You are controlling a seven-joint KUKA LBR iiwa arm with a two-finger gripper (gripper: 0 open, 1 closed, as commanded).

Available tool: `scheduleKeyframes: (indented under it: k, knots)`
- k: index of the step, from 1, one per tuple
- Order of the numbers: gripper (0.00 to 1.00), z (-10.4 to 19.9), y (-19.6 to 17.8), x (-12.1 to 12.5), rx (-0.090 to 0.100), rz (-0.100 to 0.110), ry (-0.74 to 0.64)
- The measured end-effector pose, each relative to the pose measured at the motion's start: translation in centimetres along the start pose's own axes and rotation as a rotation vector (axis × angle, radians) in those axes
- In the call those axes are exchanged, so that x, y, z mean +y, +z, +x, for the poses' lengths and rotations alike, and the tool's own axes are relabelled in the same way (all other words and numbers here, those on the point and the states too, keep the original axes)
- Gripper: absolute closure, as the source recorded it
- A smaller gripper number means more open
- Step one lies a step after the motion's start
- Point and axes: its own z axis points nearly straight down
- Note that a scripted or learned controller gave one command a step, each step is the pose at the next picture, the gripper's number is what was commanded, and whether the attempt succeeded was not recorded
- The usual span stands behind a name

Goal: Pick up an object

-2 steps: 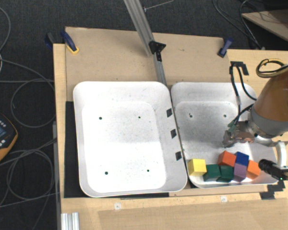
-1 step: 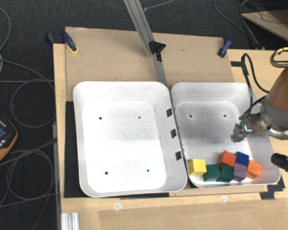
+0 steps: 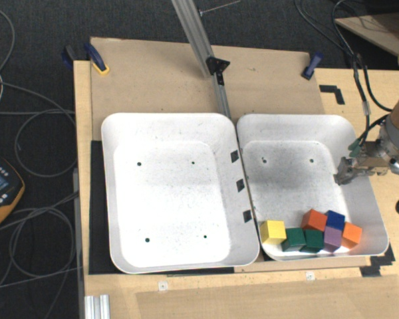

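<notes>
Several small blocks lie clustered along the near edge of the right bin (image 3: 289, 128): a yellow block (image 3: 274, 230), two green blocks (image 3: 294, 238), an orange-red block (image 3: 314, 219), a blue block (image 3: 335, 218), a purple block (image 3: 333, 236) and an orange block (image 3: 352, 234). My gripper (image 3: 348, 170) hangs at the right bin's right wall, well behind the blocks. Nothing shows between its fingers.
The left bin (image 3: 166, 128) stands beside the right one. A slanted metal pole (image 3: 198, 38) rises from behind the gap between the bins. Blue clamps (image 3: 97, 58) hold the board at the back corners. Cables lie on the floor at left.
</notes>
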Motion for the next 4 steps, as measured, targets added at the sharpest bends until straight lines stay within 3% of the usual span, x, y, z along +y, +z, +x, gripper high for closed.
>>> scheduleKeyframes:
  k: [1, 2, 4]
  knots:
    - [1.0, 0.0, -2.1, 0.2, 0.001, 0.004, -0.001]
    - [1.0, 4.3, -1.9, 0.7, 0.005, 0.009, -0.004]
    - [1.0, 16.4, -1.8, 1.1, 0.006, 0.008, -0.007]
